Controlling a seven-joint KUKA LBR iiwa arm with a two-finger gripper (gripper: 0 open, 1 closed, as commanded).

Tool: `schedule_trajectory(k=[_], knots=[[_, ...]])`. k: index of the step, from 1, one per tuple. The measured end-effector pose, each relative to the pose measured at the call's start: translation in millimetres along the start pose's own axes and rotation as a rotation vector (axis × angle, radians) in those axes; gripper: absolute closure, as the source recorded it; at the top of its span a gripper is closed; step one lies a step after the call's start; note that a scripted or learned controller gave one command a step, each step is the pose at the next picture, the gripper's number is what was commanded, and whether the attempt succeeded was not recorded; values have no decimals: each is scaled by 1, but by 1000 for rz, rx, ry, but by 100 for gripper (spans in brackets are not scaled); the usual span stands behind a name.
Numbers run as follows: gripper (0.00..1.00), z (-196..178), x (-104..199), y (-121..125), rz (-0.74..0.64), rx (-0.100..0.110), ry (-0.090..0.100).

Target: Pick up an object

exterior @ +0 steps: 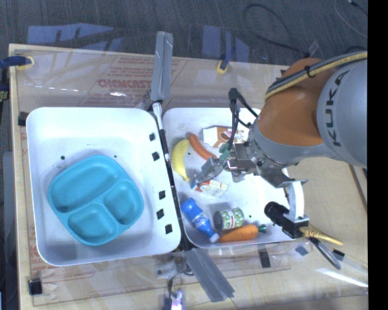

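My gripper (204,173) hangs low in the right bin (278,234), reaching in from the right. It sits just right of a yellow banana (180,159) and below an orange sausage (200,145). A small white and red packet (215,186) lies right under its tip. Nothing can be seen held in it. A white carton with red print (218,135) lies behind it, partly hidden by the wrist. Toward the front of the bin lie a blue bottle (197,217), a green can (229,219) and an orange carrot (240,234).
The left bin (39,134) holds a blue divided plate (96,199). A raised divider (161,173) with black clips runs between the two bins. The arm's orange and grey body covers the right bin's far right side.
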State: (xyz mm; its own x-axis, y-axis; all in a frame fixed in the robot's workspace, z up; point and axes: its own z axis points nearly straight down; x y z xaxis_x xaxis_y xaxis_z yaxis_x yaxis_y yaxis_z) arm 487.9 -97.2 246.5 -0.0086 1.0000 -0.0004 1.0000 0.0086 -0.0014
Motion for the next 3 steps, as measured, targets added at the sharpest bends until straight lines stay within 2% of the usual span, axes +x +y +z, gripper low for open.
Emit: schedule_trajectory(k=[1,2,3], knots=[[0,65,-18,82,-63,2,-1],[0,147,-31,140,-189,-14,-4],[100,137,-32,141,-192,-17,-6]])
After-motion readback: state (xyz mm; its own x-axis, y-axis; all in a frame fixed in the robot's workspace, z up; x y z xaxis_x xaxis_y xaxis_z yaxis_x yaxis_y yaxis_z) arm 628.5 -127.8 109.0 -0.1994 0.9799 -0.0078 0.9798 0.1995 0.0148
